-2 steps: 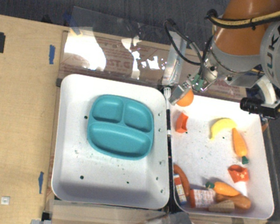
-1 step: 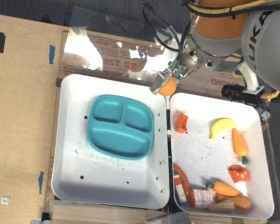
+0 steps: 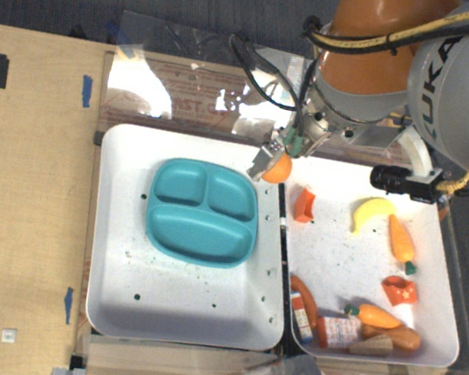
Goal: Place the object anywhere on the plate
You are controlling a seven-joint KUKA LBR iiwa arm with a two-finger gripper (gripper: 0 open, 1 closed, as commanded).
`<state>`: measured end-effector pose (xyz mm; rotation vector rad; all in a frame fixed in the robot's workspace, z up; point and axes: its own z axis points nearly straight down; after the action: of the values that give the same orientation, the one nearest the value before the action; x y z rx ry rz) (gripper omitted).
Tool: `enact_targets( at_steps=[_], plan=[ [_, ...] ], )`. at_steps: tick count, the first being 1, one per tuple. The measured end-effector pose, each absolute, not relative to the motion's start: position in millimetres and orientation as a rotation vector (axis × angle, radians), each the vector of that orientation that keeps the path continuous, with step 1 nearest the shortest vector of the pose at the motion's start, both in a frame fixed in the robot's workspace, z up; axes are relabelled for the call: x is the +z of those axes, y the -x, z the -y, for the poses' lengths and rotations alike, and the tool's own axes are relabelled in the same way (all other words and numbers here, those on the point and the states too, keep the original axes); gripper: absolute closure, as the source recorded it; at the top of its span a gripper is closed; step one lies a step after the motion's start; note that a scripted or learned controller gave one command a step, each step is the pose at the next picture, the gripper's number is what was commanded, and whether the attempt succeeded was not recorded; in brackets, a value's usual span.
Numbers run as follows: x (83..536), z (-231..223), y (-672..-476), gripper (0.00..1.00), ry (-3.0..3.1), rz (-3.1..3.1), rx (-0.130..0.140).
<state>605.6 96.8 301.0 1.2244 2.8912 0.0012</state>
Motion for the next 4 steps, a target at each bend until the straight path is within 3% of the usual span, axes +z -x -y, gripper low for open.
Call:
enact_targets(
  at_steps=[1, 2, 3, 4],
  plan=[
    [286.9, -144.1, -582.1, 1.00, -1.149, -2.924, 0.002],
    [309.8, -121.9, -608.6, 1.00, -1.142, -2.919, 0.005],
    [294.9, -166.6, -611.2, 1.00, -0.646, -3.071, 0.004],
    [255.7, -96.7, -623.2, 1.00, -1.230, -2.891, -0.001]
  ],
)
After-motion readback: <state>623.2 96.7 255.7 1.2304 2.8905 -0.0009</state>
